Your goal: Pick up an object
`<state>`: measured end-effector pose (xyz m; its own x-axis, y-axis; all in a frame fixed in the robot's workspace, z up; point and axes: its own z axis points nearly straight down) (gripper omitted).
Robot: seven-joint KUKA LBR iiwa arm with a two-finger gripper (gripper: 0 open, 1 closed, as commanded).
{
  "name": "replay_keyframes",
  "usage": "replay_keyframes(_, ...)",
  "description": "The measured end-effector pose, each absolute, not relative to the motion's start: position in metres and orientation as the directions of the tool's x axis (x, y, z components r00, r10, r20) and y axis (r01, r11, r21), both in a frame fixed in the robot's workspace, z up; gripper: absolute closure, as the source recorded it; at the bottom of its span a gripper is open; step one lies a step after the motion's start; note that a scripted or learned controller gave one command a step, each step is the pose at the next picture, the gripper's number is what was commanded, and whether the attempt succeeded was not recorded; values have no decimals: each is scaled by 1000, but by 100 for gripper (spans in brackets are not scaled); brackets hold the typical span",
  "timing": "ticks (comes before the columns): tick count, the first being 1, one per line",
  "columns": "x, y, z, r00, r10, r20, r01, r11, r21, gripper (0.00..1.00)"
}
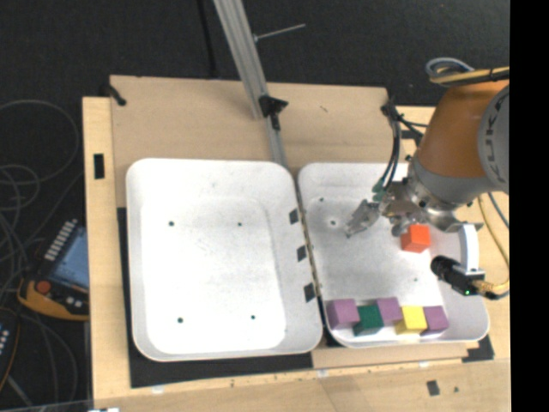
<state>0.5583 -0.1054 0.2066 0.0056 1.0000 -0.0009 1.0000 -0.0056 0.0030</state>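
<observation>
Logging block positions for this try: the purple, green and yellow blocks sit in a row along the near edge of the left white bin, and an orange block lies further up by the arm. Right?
Not quite. The camera view shows the row of purple blocks, green block and yellow block along the near edge of the right white bin, not the left. The orange block does lie further up by the arm.

Orange block (415, 238); purple blocks (344, 312); green block (369, 318); yellow block (415, 318).

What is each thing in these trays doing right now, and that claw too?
Claw: hanging over the right white bin, nothing between its fingers.
Small orange block: lying in the right bin beside the wrist.
Purple, green and yellow blocks: bunched along the right bin's near edge.
Left white bin: flat on the bench.
</observation>
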Motion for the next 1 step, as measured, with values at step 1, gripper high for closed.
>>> replay_keyframes(1, 491, -196, 162, 8, 1000, -5, 1000, -8, -4, 0)
